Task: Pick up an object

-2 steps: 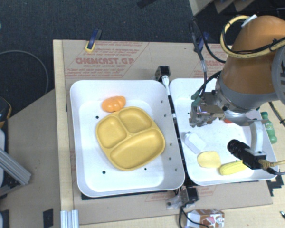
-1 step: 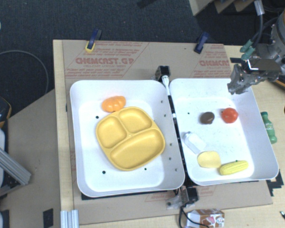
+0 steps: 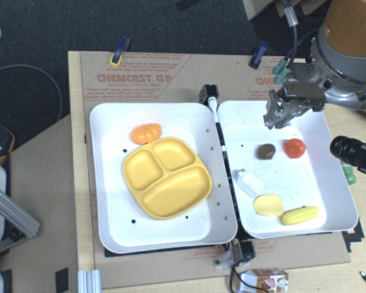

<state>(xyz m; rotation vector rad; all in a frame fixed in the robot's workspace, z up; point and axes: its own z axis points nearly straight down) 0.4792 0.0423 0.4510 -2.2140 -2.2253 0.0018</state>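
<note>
My left bin point(image 3: 104, 163) holds a yellow tray point(image 3: 166, 177) and an orange piece point(image 3: 146, 132). In the right bin point(image 3: 335, 170) lie a brown lump point(image 3: 266, 151), a red one point(image 3: 294, 148) and the corn point(image 3: 300, 215), long axis left-right, slightly tilted. I'm in the approach: gripper point(image 3: 274, 121) hangs above the bin's far end with nothing in it; open or shut, I cannot tell. Next I'd descend over the brown lump.

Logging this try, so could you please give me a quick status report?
Gripper above right bin, holding nothing visible. Brown item and red item just below it. Nothing in the way.
</note>
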